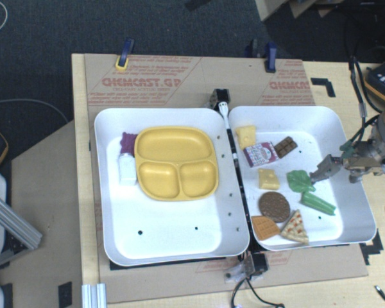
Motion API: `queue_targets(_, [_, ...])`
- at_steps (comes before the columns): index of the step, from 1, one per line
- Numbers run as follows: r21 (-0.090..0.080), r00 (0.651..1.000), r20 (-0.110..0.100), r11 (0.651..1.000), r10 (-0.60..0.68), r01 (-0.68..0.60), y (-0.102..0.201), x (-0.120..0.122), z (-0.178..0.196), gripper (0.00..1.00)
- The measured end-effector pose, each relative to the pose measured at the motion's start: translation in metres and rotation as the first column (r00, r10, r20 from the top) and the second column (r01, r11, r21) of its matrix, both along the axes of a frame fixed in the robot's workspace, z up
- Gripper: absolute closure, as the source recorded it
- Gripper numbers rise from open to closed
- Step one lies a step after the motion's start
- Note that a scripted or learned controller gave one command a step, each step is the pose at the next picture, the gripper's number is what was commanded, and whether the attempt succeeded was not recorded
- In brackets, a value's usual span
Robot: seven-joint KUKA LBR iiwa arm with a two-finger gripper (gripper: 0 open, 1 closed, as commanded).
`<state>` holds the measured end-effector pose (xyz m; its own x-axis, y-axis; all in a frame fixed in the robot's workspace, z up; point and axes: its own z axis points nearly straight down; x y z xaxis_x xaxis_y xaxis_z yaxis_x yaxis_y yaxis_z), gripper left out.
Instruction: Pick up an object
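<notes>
Green toy pieces (310, 191) are seen near the right bin's (356, 220) right edge, with the gripper (322, 170) poised just above them.
A yellow divided tray (176, 162) is held in the left bin (167, 236). How wide the gripper stands cannot be told.

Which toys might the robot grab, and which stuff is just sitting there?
For grabbing, in the right bin by the claw:
green toy
green pepper
brown cookie
pizza slice
cheese

Just sitting, in the left bin:
yellow tray
purple thing
white thing
</notes>
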<state>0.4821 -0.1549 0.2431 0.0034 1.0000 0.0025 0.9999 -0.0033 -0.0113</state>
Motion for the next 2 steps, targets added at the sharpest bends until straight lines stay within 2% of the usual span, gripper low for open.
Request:
queue_targets(1, [-0.003, 1.000, 0.012, 1.000, 0.003, -0.003, 0.000, 0.002, 0.005, 0.00])
queue_targets(2, [0.000, 1.000, 0.004, 1.000, 0.003, -0.003, -0.002, 0.002, -0.058, 0.00])
